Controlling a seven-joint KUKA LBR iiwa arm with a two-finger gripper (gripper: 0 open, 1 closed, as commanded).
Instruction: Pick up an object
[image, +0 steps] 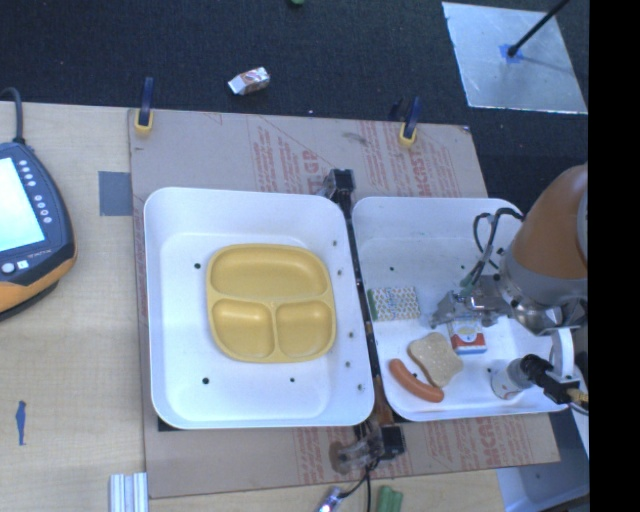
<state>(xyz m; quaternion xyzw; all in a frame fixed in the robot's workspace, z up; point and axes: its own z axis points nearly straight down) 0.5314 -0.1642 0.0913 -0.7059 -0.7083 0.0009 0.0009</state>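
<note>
In the right bin (420, 222) lie a slice of toast (435, 359), a red sausage (414, 381), a small green-patterned packet (394, 302) and a small red, white and blue item (470, 344). My gripper (466, 310) hangs low over the bin's right half, just above that small item and up-right of the toast. Whether anything sits between its fingers is hidden by the wrist. The left bin (180, 300) holds a yellow divided plate (270, 301).
The grey arm with its orange band (555, 235) covers the right bin's right side. A teach pendant (30, 225) lies at the left on the bench. Clamps (408, 128) hold the cardboard at the back. A crumpled wrapper (249, 81) lies on the dark floor.
</note>
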